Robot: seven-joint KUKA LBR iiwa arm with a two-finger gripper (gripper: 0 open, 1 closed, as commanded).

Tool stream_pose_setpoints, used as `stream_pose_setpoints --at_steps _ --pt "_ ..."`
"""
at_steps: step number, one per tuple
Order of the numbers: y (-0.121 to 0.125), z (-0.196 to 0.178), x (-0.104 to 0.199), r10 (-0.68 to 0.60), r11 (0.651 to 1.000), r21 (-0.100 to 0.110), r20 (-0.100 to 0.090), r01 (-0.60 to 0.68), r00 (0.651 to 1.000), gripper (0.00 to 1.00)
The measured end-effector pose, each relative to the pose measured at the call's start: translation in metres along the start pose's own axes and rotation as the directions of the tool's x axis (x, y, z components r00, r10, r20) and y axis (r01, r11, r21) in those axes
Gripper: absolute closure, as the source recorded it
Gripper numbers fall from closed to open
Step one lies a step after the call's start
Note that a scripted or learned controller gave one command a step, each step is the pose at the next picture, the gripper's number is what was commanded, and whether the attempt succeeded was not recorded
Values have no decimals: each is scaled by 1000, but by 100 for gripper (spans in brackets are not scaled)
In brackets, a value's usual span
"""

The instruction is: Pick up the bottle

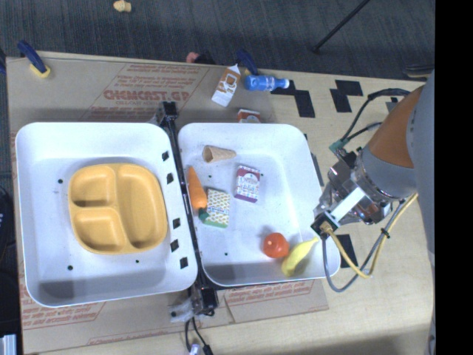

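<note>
The bottle (266, 83) is small and blue with a pale cap end. It lies on its side on the cardboard bench top behind the right bin (303, 140), outside both bins. My gripper (338, 198) hangs at the right rim of the right bin, far to the front right of the bottle and not touching it. Its underside is turned away from the camera. Nothing shows in its grasp.
The right bin holds a cone (218, 153), a carrot (196, 188), a purple box (248, 183), a checkered pack (216, 207), a tomato (275, 245) and a banana (298, 258). A yellow divided plate (118, 205) lies in the left bin. A small carton (226, 85) stands left of the bottle.
</note>
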State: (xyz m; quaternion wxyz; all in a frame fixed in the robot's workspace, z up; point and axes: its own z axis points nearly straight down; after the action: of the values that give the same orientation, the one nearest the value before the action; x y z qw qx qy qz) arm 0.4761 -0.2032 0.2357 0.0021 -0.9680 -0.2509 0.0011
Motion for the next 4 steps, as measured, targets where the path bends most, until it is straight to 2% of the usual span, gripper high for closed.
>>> stream_pose_setpoints --at_steps 1,2,4 --pt "6 40 -4 294 956 4 2 -294 956 100" --pt "-4 40 2 257 966 5 2 -257 966 100" --pt "-26 18 15 294 956 0 0 -294 956 100"
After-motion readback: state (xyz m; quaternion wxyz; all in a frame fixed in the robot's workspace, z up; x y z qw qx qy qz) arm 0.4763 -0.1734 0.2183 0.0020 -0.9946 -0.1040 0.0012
